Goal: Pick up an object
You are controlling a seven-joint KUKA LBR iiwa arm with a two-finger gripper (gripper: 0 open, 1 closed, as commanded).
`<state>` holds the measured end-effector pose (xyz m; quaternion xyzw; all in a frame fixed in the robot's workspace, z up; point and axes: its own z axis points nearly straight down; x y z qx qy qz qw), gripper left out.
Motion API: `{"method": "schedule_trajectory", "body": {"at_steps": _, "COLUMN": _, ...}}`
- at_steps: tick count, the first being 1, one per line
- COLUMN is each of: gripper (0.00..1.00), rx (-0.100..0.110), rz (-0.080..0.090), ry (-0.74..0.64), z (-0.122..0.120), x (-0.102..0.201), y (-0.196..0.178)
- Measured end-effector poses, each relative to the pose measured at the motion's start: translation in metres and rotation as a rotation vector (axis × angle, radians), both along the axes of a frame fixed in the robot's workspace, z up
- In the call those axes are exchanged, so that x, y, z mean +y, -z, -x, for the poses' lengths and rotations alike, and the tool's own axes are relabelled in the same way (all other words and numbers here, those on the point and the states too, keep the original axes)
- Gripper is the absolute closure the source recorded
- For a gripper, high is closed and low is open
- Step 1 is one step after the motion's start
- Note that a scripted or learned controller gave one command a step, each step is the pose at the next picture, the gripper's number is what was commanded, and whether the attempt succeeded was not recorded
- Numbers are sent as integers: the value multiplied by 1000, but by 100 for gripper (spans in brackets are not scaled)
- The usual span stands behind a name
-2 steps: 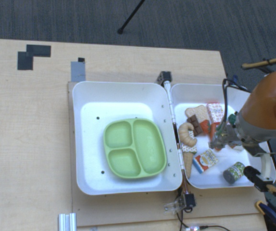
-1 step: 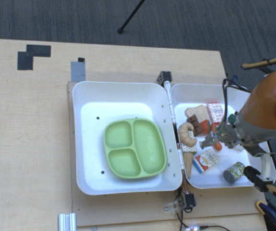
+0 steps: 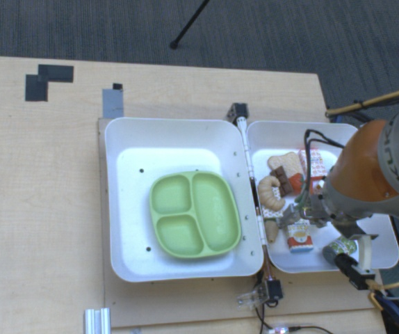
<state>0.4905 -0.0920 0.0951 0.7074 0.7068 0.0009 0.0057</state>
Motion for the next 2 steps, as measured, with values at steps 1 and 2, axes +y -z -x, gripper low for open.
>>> {"method": "schedule_trajectory", "body": {"at_steps": 1, "gripper": 100, "rx": 3, "rz": -6, "ry": -5, "z": 0, "x": 3, "y": -9}}
{"method": "schedule_trajectory", "body": {"at_steps": 2, "gripper": 100, "rx": 7, "rz": -8, "ry": -6, "z": 3, "x": 78, "y": -90}}
